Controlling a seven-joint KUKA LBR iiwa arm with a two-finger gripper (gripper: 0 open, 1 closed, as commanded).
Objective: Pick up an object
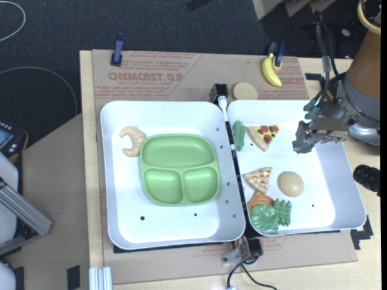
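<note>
Bench board (151,71) carries two white bins: left bin (115,162) with a green divided tray (179,168) and a croissant (132,140) just beside the tray's upper left corner; right bin (338,186) with the loose toy food. Arm (369,71) reaches in from the right, gripper (304,142) hanging over the upper right part of the right bin, above bare white floor. Cannot tell how the gripper is set from this angle, and nothing shows held in it, so I judge the pick not done yet: approach stage, with descent, grasp and lift all left.

Candidates in the right bin: pizza slice (264,135) nearest the gripper, to its left; green pickle-like piece (239,135) by the bin's left wall; second pizza slice (258,177) lower down; bread roll (291,183) just beside it; green leafy piece (272,215) at the bottom edge with an orange piece (259,199) touching it. Banana (271,71) and a tan disc (245,91) lie on the board outside the bins.

Writing: red print on the board reads roughly "CHEMCAST GP", repeated faintly at right; small lines under it too tiny to read
</note>
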